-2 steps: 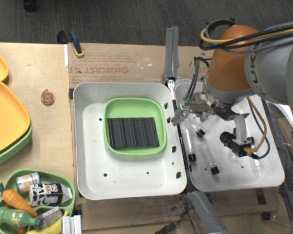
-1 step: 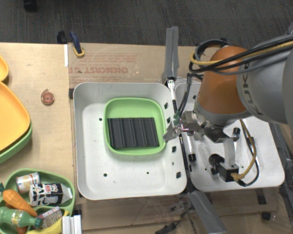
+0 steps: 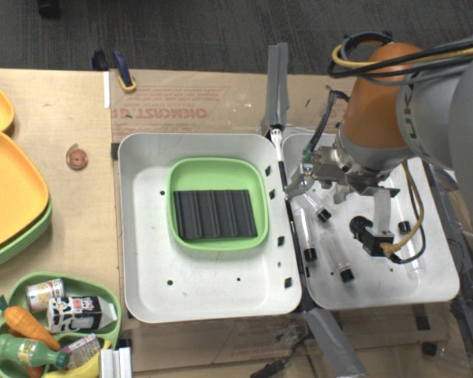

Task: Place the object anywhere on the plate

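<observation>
Camera view looks down on a bench [image 3: 79, 235] carrying two white bins side by side. On the left bin's [image 3: 142, 242] floor, nearer its far edge than its near one, sits a green plate [image 3: 217, 168] with rounded corners. The object [image 3: 214, 214], a dark grey ribbed slab, lies flat inside the plate. It covers most of the plate's base, with its long side running left to right and its edges inside the raised rim. It touches nothing but the plate.

The arm [image 3: 386, 93] comes in from the right and bends down over the right bin [image 3: 430, 278], its orange band above the bin's far edge. The gripper [image 3: 325, 235] hangs low over that bin's left half, just beside the wall shared with the left bin and well apart from the object. Whether it is spread or pressed together cannot be told: its clear parts blend into the white floor. A black cable end [image 3: 369, 239] curls beside it.

Yellow plates [image 3: 8, 187] overlap the bench's left edge. A green bowl [image 3: 102, 299] sits at the near left corner, holding a toy carrot [image 3: 25, 324], a can [image 3: 44, 294] and other packets. A sheet of cardboard [image 3: 173, 110] lies behind the left bin.
</observation>
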You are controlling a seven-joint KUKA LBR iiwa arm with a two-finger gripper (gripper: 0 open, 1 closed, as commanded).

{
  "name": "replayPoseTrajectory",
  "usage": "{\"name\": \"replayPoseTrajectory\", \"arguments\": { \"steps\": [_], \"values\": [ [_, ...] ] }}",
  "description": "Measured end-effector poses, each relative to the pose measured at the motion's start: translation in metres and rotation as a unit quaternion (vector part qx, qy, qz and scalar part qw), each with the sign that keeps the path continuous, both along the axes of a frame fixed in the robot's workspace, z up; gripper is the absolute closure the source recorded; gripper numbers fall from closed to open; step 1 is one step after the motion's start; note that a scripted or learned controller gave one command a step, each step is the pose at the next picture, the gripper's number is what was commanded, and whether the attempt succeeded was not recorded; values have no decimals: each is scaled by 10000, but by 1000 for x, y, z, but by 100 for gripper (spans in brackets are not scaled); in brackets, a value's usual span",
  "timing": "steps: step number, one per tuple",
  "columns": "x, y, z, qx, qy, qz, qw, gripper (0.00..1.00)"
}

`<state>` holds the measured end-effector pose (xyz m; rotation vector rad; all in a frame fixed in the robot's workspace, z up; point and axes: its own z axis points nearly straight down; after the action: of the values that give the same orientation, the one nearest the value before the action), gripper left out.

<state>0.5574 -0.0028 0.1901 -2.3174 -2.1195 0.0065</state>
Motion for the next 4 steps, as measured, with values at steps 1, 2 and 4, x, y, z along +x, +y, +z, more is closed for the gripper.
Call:
{"name": "replayPoseTrajectory", "arguments": {
  "steps": [1,2,4],
  "values": [
    [0,-2,8,-7,10,-12,10000,100],
    [-28,21,20,4,5,273,9996,100],
    [-13,42,43,0,-8,932,9956,0]
  ]
}}
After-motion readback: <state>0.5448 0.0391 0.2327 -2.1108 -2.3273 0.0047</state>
